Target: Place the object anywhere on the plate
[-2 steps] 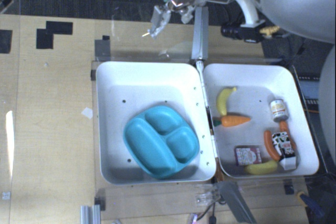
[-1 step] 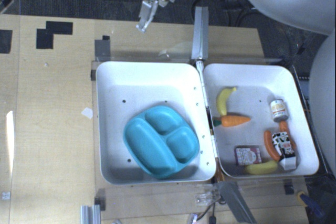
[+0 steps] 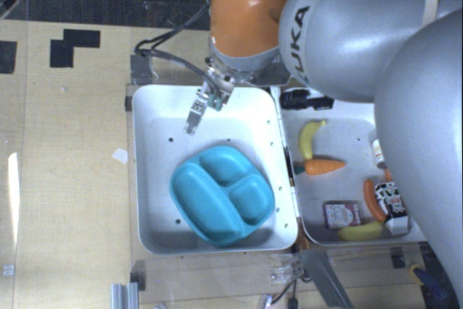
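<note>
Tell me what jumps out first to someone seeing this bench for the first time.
The big grey arm with its orange band fills the top and right of the view, its gripper hanging over the left bin. Below the gripper, a bright blue divided plate lies in that bin. The right bin holds toy food, among it a banana and a carrot.

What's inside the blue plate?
Nothing shows in the blue plate: its three sections look bare. The hand hangs above the plate's bin, away from the plate. What lies under the plate is covered.
</note>
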`<state>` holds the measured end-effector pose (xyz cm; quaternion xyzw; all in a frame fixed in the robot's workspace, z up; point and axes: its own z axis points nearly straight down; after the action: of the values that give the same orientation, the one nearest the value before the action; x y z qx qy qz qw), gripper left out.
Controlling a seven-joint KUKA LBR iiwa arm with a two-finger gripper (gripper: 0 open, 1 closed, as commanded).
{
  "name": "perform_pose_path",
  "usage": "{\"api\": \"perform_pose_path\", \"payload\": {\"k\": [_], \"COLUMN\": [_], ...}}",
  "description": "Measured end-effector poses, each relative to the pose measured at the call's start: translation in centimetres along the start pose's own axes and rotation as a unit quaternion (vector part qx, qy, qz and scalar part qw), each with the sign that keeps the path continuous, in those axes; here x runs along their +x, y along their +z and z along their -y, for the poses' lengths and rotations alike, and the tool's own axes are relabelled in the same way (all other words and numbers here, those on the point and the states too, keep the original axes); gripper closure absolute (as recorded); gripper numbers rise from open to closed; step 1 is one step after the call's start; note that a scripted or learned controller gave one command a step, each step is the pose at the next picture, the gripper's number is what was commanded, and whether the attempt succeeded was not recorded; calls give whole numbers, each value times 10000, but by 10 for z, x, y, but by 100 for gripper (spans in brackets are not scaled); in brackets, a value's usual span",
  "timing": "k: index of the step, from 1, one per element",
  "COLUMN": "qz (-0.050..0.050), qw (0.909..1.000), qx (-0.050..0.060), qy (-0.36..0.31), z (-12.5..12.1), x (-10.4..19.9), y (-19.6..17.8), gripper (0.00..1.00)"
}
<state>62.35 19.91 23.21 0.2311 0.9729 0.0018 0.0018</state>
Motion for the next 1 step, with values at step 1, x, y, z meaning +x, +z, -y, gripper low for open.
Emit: {"api": "perform_pose_path", "payload": {"k": [1], "qz": [26], "qw": [9963], "qx": [-17], "qy": [-854], "z": [-17], "x": [-6], "y": [-172], "gripper": [0]}}
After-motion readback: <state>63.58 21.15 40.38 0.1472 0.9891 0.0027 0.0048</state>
